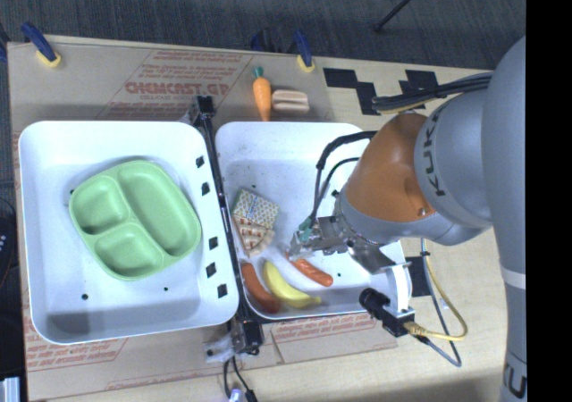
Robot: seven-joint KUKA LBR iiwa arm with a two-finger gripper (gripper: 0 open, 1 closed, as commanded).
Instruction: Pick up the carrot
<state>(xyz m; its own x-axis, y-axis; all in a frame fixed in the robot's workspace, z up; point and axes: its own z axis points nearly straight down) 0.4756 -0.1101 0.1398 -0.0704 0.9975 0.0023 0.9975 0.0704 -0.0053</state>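
The carrot (261, 96), a smooth orange taper with a green stub, lies on the printed cardboard sheet (170, 83) outside the bins, at twelve o'clock from the right bin (286, 143) and just beside a tan-and-pink layered block (290, 102). It is well apart from the gripper (308, 238), which hangs low inside the right bin beneath the arm's glossy orange band (393, 181); whether the claw is open or closed cannot be told from this angle.

At six o'clock from the gripper lies a small orange sausage-shaped toy (313, 272), close under it. A curved yellow banana (286, 288) and a reddish-brown hot dog (256, 284) rest along the bin's near wall. A waffle-patterned square (254, 217) sits at nine o'clock from the gripper.

The left bin (45, 213) holds a pale green, matte divided plate (134, 217) with three rounded compartments.
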